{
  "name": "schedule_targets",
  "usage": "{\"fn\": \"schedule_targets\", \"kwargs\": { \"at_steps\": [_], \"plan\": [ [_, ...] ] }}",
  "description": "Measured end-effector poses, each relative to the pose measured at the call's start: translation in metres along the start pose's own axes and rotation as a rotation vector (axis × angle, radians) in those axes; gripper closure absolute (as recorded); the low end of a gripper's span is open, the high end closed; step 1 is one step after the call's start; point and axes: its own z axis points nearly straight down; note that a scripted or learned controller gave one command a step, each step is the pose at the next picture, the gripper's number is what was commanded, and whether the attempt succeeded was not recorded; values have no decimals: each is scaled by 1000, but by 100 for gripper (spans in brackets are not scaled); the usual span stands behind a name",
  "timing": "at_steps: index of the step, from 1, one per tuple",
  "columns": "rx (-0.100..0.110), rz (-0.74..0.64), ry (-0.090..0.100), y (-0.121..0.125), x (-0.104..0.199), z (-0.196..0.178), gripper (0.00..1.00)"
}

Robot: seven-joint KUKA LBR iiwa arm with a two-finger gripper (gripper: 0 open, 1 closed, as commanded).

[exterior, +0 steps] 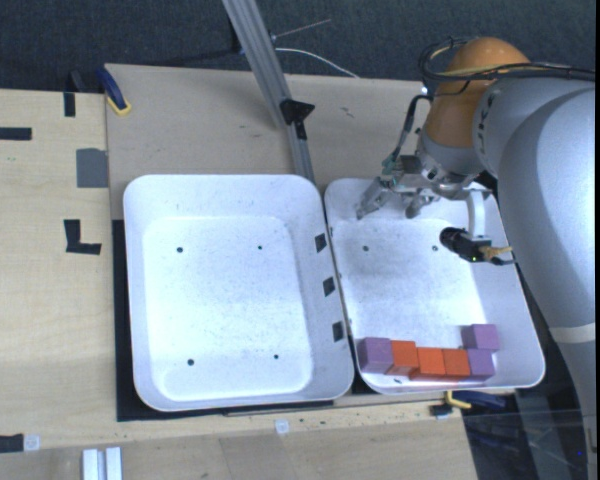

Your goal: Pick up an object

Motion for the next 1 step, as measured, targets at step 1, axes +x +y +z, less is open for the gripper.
{"fn": "schedule_targets", "kwargs": {
  "at_steps": [1],
  "plan": [
    [2,2,1,-1,23,14,0]
  ]
}}
